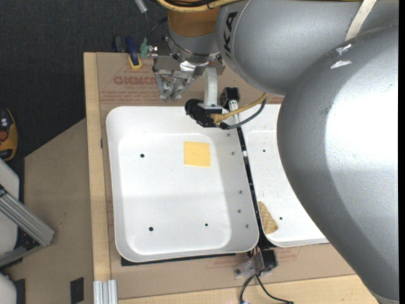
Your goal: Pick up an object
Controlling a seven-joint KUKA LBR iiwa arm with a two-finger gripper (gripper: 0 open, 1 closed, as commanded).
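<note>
Camera view: gripper (169, 92) sits above the far rim of the left bin (126, 189), over the cardboard; fingers look pressed together with nothing between them. Yellow square (197, 154) lies flat inside the left bin, well apart from the gripper. Tan piece (267, 219) rests in the right bin (291, 233) near its left edge.

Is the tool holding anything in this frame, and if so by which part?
Nothing shows between the tool's fingertips, above the left bin's far rim. The yellow square lies alone on that bin's floor.
</note>
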